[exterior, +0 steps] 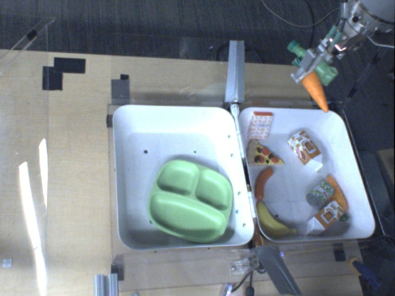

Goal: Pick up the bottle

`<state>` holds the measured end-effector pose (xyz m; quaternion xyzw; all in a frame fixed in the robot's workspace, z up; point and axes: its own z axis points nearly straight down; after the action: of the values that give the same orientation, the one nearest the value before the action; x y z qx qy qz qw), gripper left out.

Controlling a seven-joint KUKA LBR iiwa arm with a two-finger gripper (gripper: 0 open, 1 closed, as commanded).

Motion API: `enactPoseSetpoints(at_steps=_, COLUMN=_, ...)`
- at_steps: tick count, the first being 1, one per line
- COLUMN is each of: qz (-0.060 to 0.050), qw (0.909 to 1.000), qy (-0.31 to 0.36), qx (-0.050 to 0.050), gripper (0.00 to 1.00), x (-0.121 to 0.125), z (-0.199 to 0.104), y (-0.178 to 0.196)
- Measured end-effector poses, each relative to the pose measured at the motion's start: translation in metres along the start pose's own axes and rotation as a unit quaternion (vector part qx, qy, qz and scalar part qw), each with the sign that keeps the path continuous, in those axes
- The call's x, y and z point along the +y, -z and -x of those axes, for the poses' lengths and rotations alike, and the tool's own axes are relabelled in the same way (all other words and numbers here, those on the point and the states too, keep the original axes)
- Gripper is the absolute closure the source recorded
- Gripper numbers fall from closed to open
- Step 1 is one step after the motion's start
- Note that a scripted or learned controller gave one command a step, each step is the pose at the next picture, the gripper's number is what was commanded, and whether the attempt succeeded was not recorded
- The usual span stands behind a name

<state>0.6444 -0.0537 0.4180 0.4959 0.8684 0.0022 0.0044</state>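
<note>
My gripper (313,65) hangs high above the far edge of the right bin (358,165), outside its back rim. It is shut on an orange cone-shaped thing with a green top (316,86), like a toy carrot, which points down and to the right. A small grey-green labelled container (320,193), possibly the bottle, lies on its side low in the right bin, well below the gripper. It touches an orange carton (334,207).
The right bin also holds a red-and-white packet (261,125), a pizza slice (264,155), a patterned box (304,147), a sausage (263,181) and a banana (272,221). A green divided tray (191,200) lies in the left bin (133,140).
</note>
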Motion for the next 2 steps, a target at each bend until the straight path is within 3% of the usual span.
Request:
enactPoseSetpoints(at_steps=1, qz=0.0, qw=0.9875, qy=0.158, qx=0.001, gripper=1.0, x=0.021, z=-0.06, y=0.019)
enactPoseSetpoints(at_steps=2, qz=0.0, qw=0.9811, qy=0.194, qx=0.001, gripper=1.0, x=0.077, z=-0.098, y=0.018)
